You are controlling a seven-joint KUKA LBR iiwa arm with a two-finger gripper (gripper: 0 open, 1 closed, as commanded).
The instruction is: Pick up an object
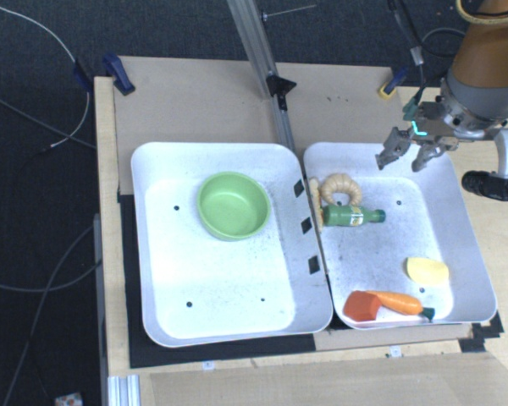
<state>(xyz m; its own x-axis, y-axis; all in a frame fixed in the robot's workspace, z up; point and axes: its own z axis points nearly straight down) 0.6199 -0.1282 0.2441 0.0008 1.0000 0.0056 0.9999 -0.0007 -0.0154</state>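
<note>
My gripper [404, 157] hangs over the far edge of the right bin [457, 227], fingers spread open with nothing between them. Below and to its left lie a tan ring-shaped pastry [339, 189] and a small green bottle [352, 216] on its side, near the bin's left wall. At the bin's near end rest a yellow lemon-like piece [427, 271], an orange carrot [400, 302] and a red piece [361, 307] touching the carrot. A green bowl [233, 205] sits upright in the left bin [165, 303].
A slanted metal rail [256, 41] runs from the top of the view down to the gap between the bins. Blue clamps [118, 74] hold the bench board's far corners. Black cables lie on the dark floor at left.
</note>
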